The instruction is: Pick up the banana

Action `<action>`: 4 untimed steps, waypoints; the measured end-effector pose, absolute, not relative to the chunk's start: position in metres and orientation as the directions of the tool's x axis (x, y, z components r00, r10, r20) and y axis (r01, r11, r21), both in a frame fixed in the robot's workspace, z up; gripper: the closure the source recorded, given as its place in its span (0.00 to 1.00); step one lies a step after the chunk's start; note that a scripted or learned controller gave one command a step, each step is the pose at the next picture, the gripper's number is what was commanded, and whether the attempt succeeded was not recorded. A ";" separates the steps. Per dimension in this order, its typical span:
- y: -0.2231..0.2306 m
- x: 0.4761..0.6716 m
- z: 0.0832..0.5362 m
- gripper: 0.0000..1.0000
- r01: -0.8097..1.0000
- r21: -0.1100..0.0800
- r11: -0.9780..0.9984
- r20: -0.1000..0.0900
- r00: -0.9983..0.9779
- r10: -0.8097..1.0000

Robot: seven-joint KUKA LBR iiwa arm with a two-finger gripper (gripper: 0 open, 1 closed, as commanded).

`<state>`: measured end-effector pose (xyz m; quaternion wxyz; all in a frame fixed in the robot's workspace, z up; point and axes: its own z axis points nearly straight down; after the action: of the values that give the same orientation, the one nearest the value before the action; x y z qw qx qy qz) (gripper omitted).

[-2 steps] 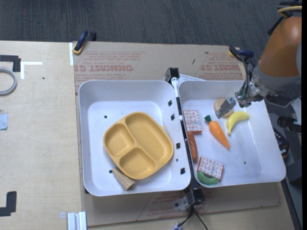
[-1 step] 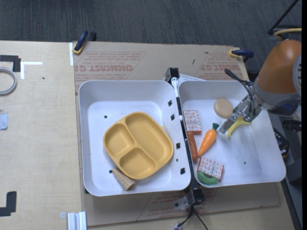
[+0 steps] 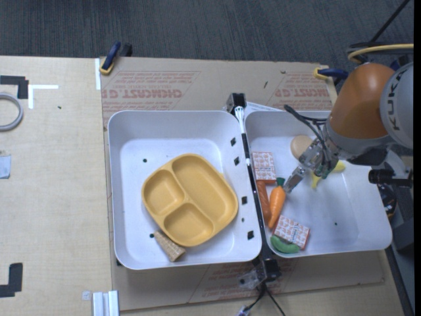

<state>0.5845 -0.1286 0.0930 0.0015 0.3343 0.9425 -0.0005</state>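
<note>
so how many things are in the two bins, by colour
yellow: 2, the divided plate and the banana under the arm
orange: 2, the carrot and a redder piece beside it
red-and-white patterned: 2 packets
green: 1
tan: 2, cracker and a pale round item
total: 9

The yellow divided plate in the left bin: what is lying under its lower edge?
A brown cracker-like piece sticks out from under the yellow divided plate, resting on the left bin floor. How far it continues beneath is covered by the plate.
</note>
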 end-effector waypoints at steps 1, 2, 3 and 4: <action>-0.120 0.573 0.095 0.00 0.713 -0.004 0.701 -0.016 -0.701 0.713; -0.109 0.571 0.093 0.00 0.537 0.001 0.844 -0.003 -0.844 0.537; -0.148 0.607 0.093 0.00 0.572 0.001 0.820 -0.004 -0.820 0.572; -0.125 0.567 0.093 0.00 0.343 0.001 0.939 -0.002 -0.939 0.343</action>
<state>0.5674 -0.1249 0.0931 0.0013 0.1739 0.9848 0.0002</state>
